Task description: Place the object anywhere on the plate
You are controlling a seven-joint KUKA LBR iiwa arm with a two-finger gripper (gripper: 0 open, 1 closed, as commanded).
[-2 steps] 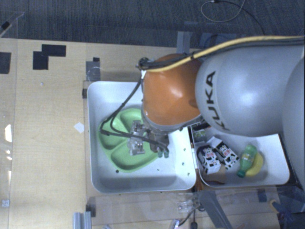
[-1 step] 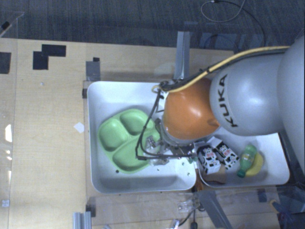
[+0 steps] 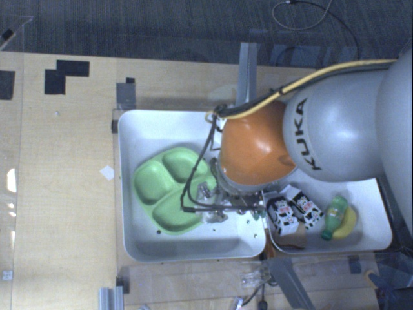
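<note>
The pincer hangs just beside the green plate in the left bin; whether it grips anything I cannot tell. Released here, an object could miss the plate's edge and land on the bin floor

Green sectioned plate flat in left bin

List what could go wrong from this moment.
The end effector sits low by the green plate's right edge, so further descent could strike or tip the plate. The black cable loops across the plate and might snag it. The arm's orange band blocks the camera, so a release cannot be checked.
</note>
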